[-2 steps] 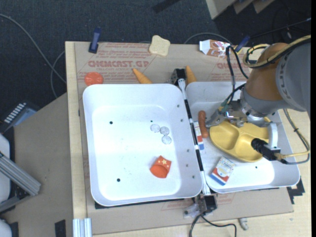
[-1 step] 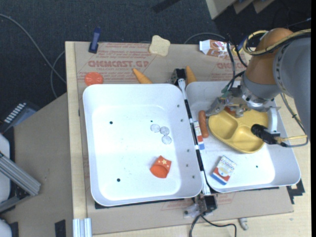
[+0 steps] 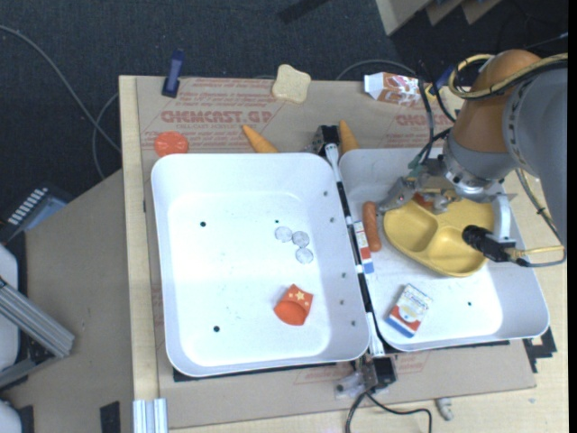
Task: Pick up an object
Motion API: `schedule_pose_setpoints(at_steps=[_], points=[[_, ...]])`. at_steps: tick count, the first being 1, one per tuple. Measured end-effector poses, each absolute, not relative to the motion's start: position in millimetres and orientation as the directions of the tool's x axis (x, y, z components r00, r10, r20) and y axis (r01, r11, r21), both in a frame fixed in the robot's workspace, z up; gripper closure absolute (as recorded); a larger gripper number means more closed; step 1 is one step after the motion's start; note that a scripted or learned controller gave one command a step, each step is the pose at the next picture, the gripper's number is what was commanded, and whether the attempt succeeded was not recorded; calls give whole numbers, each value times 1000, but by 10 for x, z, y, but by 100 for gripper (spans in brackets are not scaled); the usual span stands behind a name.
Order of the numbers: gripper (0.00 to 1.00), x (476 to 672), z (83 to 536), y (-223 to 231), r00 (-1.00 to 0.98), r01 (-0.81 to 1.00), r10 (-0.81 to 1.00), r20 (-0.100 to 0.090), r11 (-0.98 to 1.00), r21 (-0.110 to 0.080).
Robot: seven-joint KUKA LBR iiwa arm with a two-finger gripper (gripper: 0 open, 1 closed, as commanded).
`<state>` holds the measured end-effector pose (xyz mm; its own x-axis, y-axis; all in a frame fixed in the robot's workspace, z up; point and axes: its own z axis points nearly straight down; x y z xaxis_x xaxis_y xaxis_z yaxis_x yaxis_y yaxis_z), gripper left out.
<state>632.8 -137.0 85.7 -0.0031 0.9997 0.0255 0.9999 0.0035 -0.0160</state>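
Hanging over the back half of the right bin point(image 3: 516, 307) in the camera view, the tool point(image 3: 431, 190) is sitting right at the upper rim of the yellow dish point(image 3: 435, 242). The arm point(image 3: 487, 120) is reaching in above it and covering so much that I cannot tell whether the tool is standing wide or narrow, or whether it is touching the dish at all. Judging by this, the step in hand is closing in on that dish. Doing it well is likely meaning going for the thin raised rim, not the broad body: straddling the wall with one side in the hollow and the other outside, coming down squarely, then lifting slowly, since a grip at one edge is probably leaving the far end hanging and swinging. The sausage point(image 3: 370, 220) is lying just beside the dish's left end, near the wall between the bins, so the approach is needing to keep clear of both. The small carton point(image 3: 408, 309) is lying nearer the front, apart from the dish. The dish itself is lying hollow side up in the middle of the right bin, looking pale yellow, smooth and slightly glossy, shallow, with a rounded, kidney-like outline. It is appearing rigid and light.
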Motion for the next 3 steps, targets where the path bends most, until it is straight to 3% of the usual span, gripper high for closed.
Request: schedule_pose_setpoints(at_steps=[1,2,3], points=[[0,6422,966,-1540,-2,1000,1000,30,3,-30],[0,6445,822,-1266,13,999,1000,3,-13,-46],[100,6425,904,-1228,15,998,1000,12,-14,-58]])
